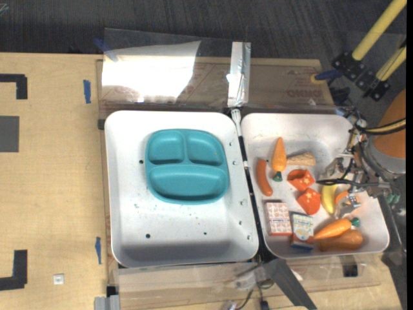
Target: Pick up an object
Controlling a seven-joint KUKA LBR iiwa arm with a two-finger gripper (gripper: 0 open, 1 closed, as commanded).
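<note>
A: Status?

B: Nothing lifted. Left bin [122, 237] holds a teal tray [187, 165]. Right bin [258, 124] holds the toy food: carrot [278, 154], banana [328, 199]. My gripper [348, 185] hangs over the banana. Finger state: cannot tell.

A: Surroundings?

B: Wood bench [51, 173], dark floor [193, 5].

We find almost nothing we can read. The brown cardboard [293, 86] behind the right bin carries faint printed lettering, too blurred for us to make out a word. Two small boxes in the right bin, one with a red and white pattern [278, 217] and one with a blue edge [302, 228], show printed faces, but we cannot read any text or brand on them at this size.
</note>
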